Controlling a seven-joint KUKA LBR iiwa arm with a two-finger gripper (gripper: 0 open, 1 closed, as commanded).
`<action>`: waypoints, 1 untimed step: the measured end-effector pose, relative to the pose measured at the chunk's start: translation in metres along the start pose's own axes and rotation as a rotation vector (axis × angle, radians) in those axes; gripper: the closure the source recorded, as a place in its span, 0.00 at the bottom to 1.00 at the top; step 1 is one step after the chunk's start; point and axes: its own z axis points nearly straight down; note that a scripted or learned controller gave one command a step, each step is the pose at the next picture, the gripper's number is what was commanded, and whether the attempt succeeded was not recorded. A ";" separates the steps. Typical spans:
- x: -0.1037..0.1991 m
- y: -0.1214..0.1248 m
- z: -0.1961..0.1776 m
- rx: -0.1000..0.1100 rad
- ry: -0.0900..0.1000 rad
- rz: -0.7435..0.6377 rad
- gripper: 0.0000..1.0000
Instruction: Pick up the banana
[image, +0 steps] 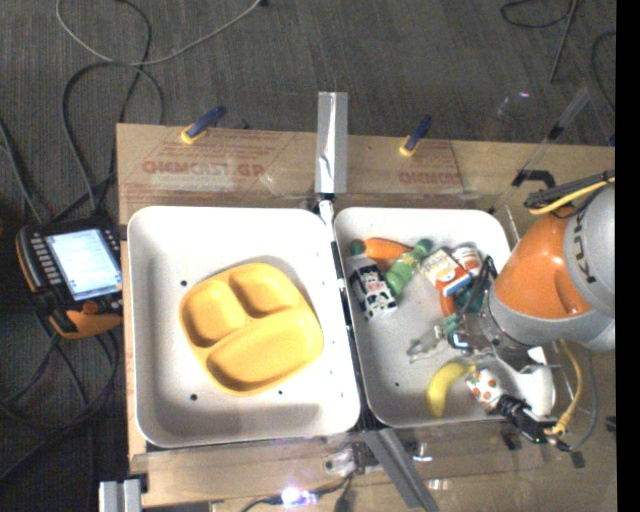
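The banana (445, 386), yellow and slightly curved, lies near the front of the right bin (400, 400). My gripper (440, 340) hangs just above and behind the banana, low over the bin floor, reaching in from the grey arm with its orange band (535, 275). Nothing can be seen held in it. A small red-and-white object (486, 385) sits right beside the banana, partly under the arm.
At the back of the right bin lie an orange carrot (385, 247), a green item (405, 270), a black-and-white carton (372, 290) and an orange-and-white package (447, 272). The left bin (150, 300) holds a yellow divided plate (252, 325). A tablet (75, 262) rests off the bench's left side.
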 end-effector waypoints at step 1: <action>0.016 -0.001 -0.001 -0.006 -0.011 -0.262 0.00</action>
